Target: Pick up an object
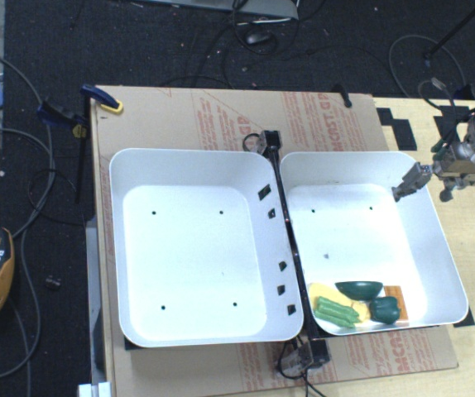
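The green objects [355, 304] are being left at the right bin's [436, 246] near edge, well apart from the gripper [426, 184], fingers being held apart over the far right rim.

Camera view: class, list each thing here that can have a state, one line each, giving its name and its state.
claw: over the right bin's far right edge, holding nothing
right bin: holds a cluster of items in its near corner
green ridged item: lying flat
dark green bowl-shaped item: resting beside the ridged item
left bin: bare white floor showing
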Available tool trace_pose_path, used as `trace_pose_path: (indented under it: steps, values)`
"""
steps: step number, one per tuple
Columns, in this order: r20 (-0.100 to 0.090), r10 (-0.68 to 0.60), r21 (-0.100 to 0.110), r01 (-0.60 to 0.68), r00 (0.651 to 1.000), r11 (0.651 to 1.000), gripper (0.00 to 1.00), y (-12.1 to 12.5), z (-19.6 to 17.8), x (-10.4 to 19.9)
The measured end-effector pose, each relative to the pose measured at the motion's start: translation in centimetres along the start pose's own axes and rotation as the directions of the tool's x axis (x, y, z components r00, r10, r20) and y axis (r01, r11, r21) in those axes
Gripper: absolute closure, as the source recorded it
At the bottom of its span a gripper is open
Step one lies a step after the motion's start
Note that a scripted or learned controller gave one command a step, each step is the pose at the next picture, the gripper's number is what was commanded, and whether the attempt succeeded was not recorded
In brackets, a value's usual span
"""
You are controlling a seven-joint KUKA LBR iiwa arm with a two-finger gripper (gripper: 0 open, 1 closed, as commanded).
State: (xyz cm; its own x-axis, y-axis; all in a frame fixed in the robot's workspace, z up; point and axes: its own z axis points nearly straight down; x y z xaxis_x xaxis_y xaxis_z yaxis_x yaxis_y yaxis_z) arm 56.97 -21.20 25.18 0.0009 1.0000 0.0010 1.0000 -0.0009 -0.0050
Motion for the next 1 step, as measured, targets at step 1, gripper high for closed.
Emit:
trace_pose_path:
  steps: [1]
  values:
    - [0.001, -0.001, -0.005, 0.001, 1.0, 1.0, 0.0, 0.1, -0.27, 0.02]
